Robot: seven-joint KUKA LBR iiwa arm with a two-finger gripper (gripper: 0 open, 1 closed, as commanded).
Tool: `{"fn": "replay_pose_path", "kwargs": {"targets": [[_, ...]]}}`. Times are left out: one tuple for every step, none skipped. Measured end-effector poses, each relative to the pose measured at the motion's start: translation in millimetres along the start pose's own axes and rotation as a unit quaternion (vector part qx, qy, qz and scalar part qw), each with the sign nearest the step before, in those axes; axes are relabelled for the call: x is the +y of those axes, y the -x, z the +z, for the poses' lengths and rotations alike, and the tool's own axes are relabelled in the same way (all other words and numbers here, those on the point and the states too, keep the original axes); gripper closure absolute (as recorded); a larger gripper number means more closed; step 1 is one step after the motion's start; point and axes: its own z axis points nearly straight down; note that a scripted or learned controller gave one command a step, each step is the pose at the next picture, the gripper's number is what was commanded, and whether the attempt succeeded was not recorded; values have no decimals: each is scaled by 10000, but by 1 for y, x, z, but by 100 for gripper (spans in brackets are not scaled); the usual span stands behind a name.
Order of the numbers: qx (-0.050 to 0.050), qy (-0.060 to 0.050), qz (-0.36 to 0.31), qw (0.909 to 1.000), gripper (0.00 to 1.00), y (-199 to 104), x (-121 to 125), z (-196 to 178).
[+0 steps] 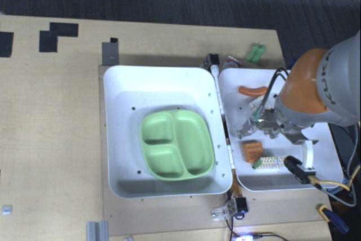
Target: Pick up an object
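Clearly the tool (252, 126) hangs low in the right bin (324, 182), just above and beside an orange block (252, 150); whether its fingers are spread or pressed together I cannot tell from this slant. The block looks small, light and probably soft, like toy food, so it should yield a little under pressure; taking it across its short flat sides seems the safest hold. Just right of it lies a pale ridged piece with a green end (267, 163), and at the far side an orange carrot-like piece (252, 90). The left bin (121, 121) holds a green divided plate (177, 143).
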Motion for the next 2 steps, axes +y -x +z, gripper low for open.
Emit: {"fn": "replay_pose_path", "kwargs": {"targets": [[2,-18,5,10000,0,4,-31,11],[-5,4,4,10000,100,4,-29,0]]}}
